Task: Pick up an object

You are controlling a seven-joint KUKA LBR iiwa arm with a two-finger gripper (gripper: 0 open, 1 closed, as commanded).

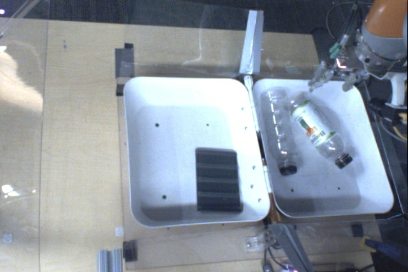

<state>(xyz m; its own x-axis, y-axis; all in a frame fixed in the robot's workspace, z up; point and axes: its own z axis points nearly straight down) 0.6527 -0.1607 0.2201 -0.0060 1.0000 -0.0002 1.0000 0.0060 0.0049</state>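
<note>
Overhead, arm (387,6) leaning in from the right, tool (333,75) above right bin (376,191) rim, grip state unclear

**Room around the two bottles**

My gripper (333,75) hangs over the right bin's (376,194) far edge. Two clear bottles (299,134) block the middle; bare floor lies nearer than them. Left of them, beyond the divider, a black ridged block (217,179) sits amid open floor.

Grey arm (382,41) with orange band, thin cables.
</note>
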